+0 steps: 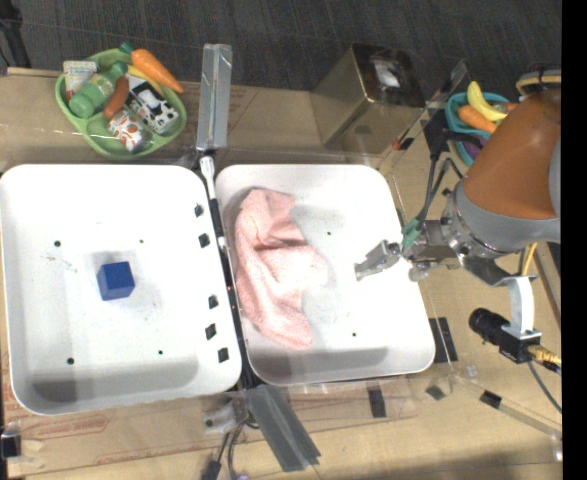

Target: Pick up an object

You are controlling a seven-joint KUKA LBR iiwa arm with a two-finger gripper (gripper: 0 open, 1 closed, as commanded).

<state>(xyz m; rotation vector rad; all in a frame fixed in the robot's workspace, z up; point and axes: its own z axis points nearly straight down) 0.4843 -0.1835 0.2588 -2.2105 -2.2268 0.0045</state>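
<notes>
Looking down from the camera view:
Gripper (376, 260): hangs over the right bin (398, 353), just right of the pink cloth; fingers slightly parted, nothing between them.
Pink cloth (273, 263): crumpled in the right bin's left half.
Blue cube (116, 279): alone in the left bin (33, 388).

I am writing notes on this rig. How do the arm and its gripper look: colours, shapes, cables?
The arm is thick and rounded, with a wide orange band above a grey wrist section. The gripper is small, of grey metal, on a narrow dark mount with a green part beside it. Thin dark cables run near the wrist.
</notes>
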